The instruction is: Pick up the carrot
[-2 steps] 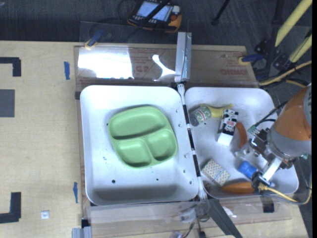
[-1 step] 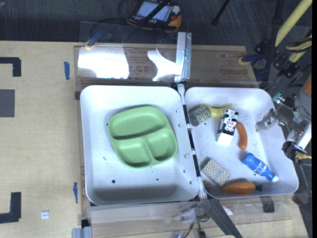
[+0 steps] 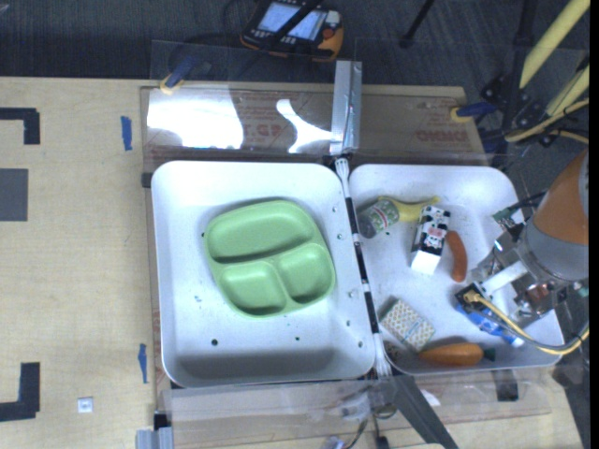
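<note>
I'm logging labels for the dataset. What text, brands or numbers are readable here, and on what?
None reads clearly.
Can: label too blurred.
Black-and-white carton: print too small.
Reddish print on the cardboard behind the bins: washed out by glare.
Handheld screen: illegible.

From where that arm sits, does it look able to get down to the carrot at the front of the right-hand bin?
Probably yes. The carrot lies on the bin floor by the front wall with nothing on top of it, and the gripper hangs just behind it. The patterned packet lies close by, apart from it.
</note>
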`<state>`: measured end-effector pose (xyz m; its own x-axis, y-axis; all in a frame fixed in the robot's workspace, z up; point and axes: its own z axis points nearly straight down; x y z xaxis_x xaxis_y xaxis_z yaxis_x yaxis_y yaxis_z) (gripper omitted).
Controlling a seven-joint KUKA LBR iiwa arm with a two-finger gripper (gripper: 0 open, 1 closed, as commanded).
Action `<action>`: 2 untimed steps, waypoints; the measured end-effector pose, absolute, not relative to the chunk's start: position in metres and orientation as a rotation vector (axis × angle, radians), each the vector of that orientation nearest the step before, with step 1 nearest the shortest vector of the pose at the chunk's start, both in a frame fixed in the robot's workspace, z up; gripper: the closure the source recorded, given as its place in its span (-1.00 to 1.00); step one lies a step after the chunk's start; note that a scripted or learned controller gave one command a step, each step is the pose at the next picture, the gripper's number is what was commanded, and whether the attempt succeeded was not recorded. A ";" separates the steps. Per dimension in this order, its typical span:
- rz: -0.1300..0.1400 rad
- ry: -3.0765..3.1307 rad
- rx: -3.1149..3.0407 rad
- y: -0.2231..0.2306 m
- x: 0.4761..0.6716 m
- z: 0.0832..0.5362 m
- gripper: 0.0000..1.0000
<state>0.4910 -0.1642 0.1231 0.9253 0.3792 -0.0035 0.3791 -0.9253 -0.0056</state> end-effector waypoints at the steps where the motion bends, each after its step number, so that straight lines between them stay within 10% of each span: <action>1: 0.001 -0.432 -3.107 -0.192 0.480 0.085 -1.00; 2: 0.005 -0.581 -3.086 -0.183 0.546 0.174 -1.00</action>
